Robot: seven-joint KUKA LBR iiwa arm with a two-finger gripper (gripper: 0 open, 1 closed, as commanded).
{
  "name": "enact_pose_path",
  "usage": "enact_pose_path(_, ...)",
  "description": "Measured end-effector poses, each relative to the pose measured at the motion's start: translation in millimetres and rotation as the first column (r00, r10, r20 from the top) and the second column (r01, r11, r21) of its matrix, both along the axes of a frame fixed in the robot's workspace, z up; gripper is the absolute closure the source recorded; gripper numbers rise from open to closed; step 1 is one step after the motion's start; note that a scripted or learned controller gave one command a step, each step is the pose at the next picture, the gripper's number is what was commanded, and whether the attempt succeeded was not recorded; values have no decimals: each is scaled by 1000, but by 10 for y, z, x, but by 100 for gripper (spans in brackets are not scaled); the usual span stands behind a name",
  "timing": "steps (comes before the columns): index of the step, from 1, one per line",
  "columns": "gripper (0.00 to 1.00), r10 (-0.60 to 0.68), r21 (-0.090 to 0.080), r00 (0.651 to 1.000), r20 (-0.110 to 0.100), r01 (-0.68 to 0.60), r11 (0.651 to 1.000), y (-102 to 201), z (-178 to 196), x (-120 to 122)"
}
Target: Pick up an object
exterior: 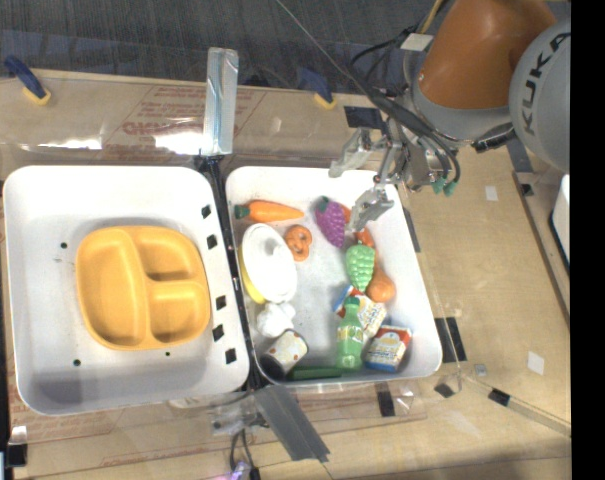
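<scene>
The right bin (422, 298) holds a heap of toy food. A carrot (275, 210) lies at its back, with a purple grape bunch (331, 222) and a small orange face ball (298, 240) beside it. Further forward are a green bumpy piece (359, 266) and an orange ball (381, 289). My gripper (361, 182) hangs over the bin's back right corner, just right of the purple grapes. Its fingers (373, 206) are open, and I see nothing between them.
A white bowl with a yellow rim (268, 263) sits at the right bin's left side. A green bottle (350, 334), small cartons (387, 349) and a dark green stick (317, 372) crowd its front. The left bin (27, 268) holds a yellow divided plate (142, 286).
</scene>
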State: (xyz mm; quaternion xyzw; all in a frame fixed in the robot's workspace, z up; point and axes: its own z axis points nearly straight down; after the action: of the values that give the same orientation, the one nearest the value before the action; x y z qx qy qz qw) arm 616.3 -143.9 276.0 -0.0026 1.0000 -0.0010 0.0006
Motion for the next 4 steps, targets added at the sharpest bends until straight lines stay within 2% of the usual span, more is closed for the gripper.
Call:
enact_pose_path(1, 0, 15, 2, 1000, -3, -15, 1000, -504, -704, -355)
enact_pose_path(2, 0, 215, 2, 977, -1, -215, 977, -646, -1848, -131)
enact_pose_path(4, 0, 216, 1, 976, 2, -216, 976, -646, -1831, -122)
